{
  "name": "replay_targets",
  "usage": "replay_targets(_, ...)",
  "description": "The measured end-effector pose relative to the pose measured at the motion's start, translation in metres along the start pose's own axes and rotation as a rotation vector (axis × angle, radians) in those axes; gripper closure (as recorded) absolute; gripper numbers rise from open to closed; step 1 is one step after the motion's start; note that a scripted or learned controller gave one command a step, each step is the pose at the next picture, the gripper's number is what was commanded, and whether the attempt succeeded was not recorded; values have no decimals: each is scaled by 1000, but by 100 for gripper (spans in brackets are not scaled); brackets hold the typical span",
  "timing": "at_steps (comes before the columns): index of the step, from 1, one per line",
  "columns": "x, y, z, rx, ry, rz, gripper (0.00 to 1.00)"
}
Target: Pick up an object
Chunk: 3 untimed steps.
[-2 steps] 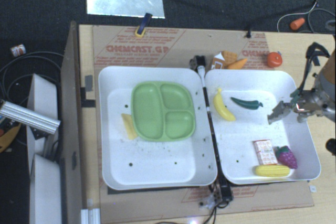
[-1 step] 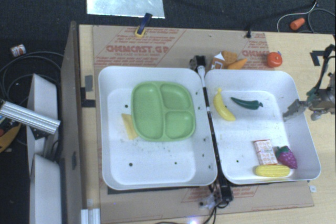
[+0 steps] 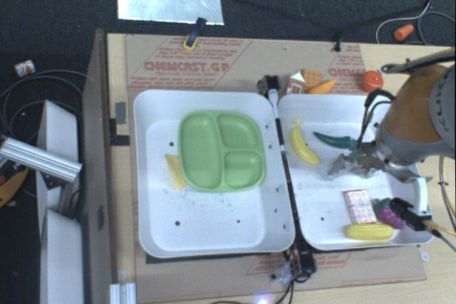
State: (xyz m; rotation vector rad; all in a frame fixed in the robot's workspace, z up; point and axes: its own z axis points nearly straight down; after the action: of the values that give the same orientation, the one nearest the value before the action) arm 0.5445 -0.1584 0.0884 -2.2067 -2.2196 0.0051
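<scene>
The right bin [image 3: 320, 224] holds a yellow banana [image 3: 303, 144] near its left wall, with a dark green pepper-like piece [image 3: 333, 140] just right of it. Toward the bin's front lie a small red and white box [image 3: 358, 205], a purple piece [image 3: 390, 214] and a yellow corn-like piece [image 3: 369, 231]. My gripper [image 3: 345, 165] hangs low over the middle of this bin, just below the green piece and right of the banana. I see nothing held in it. The arm's grey and orange body [image 3: 420, 117] covers the bin's right side.
The left bin [image 3: 157, 224] carries a green divided plate [image 3: 219, 151] with a yellow wedge [image 3: 174, 171] at its left edge. Behind the right bin, on the cardboard, lie an orange carrot [image 3: 322, 87], an orange and white piece [image 3: 302, 79] and a red ball [image 3: 372, 80].
</scene>
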Motion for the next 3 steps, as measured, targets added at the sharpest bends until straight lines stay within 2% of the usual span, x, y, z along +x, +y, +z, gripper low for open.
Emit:
replay_targets(1, -40, 61, -52, -21, -11, 1, 0)
replay_targets(2, 56, 114, 5, -12, -1, -6, 0)
replay_targets(3, 70, 98, 1, -18, -15, 3, 0)
